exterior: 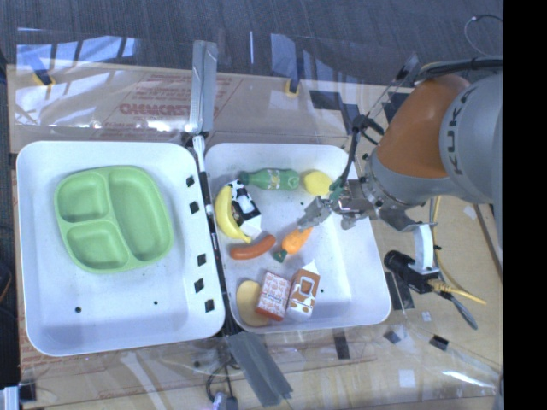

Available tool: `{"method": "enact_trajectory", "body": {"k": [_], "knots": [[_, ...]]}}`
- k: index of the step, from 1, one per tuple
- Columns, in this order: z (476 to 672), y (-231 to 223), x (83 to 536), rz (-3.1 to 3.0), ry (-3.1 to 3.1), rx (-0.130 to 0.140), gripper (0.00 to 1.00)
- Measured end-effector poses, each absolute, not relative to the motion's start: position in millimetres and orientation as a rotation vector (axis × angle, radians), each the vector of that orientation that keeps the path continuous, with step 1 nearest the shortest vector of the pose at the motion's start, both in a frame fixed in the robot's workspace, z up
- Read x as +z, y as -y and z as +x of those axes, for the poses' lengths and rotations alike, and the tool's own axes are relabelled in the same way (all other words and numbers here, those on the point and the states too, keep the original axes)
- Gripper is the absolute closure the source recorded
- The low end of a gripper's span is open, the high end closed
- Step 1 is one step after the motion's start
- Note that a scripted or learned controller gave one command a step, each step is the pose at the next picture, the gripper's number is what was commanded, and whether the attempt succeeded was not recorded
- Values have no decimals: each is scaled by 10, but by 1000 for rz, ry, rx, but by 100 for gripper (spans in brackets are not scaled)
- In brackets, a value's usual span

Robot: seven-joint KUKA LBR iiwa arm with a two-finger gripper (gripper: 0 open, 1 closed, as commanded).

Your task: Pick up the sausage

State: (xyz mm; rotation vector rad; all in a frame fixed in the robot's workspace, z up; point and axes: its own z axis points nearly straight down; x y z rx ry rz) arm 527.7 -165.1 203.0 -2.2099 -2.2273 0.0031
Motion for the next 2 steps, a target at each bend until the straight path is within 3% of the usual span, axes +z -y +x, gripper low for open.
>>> {"method": "enact_trajectory", "body": {"k": [1, 2], "knots": [[5842, 1430, 2814, -2234, 2207, 1, 0], [5509, 1023, 1219, -1762, 2596, 3, 0]]}}
